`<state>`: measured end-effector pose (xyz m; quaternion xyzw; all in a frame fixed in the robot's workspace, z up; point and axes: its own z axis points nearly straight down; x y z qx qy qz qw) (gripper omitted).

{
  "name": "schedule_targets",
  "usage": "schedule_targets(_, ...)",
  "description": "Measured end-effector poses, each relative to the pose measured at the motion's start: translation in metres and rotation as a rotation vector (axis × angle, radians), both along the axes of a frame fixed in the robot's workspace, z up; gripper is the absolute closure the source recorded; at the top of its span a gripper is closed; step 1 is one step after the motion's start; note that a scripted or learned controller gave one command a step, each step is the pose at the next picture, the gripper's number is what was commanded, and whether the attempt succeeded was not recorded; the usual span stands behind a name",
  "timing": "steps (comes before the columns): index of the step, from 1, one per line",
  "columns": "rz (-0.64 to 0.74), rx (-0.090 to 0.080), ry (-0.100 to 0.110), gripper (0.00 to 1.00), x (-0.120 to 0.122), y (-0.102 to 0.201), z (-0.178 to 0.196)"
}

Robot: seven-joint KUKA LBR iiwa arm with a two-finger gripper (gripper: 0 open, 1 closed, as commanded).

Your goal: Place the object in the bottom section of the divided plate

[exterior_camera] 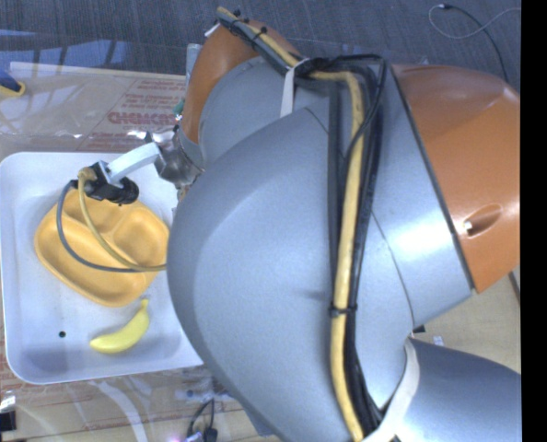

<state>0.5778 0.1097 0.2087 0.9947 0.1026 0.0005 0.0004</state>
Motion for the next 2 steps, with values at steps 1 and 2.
schedule_targets(1,0.015,-0.001,0.005,1.00,-0.006,0.068,-0.083)
schedule_targets(2,0.000,0.000,-0.001,1.00,0.005,0.107,-0.059)
